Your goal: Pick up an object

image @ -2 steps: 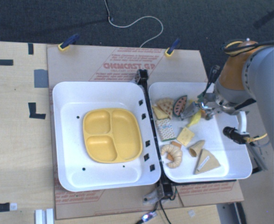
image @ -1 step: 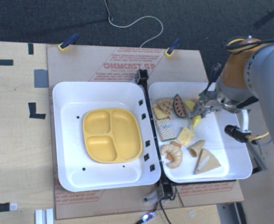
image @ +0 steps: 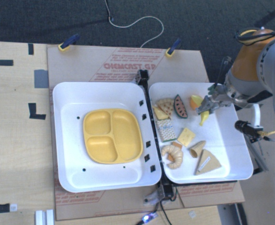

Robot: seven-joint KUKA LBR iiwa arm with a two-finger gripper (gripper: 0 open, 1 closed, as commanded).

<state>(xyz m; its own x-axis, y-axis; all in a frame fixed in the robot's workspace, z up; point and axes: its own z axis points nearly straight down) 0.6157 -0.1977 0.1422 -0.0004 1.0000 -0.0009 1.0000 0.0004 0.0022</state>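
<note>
The grey arm with the orange band (image: 249, 62) reaches in from the right and its two-finger gripper (image: 207, 106) hangs over the upper right part of the right shallow white bin (image: 231, 170). The view does not show if the tool is spread or pressed together, so this cannot be told. No object is seen inside it.

Just below the gripper lies a small yellow banana-shaped toy (image: 204, 118), and just to its left an orange-yellow piece (image: 196, 100). Further left in the same bin stand a dark watermelon slice toy (image: 180, 106) and pale cracker-like pieces (image: 163, 108). Under them lies a green-white patterned square (image: 167, 131), a yellow cheese cube (image: 186, 137), a curled shrimp-like toy (image: 173, 156), and two tan wedge pieces (image: 205, 159) near the lower right corner.

The left shallow white bin (image: 67, 172) holds a yellow plastic plate with three compartments (image: 112, 136). Both bins rest side by side on a brown cardboard sheet (image: 123, 67) on the bench.
</note>
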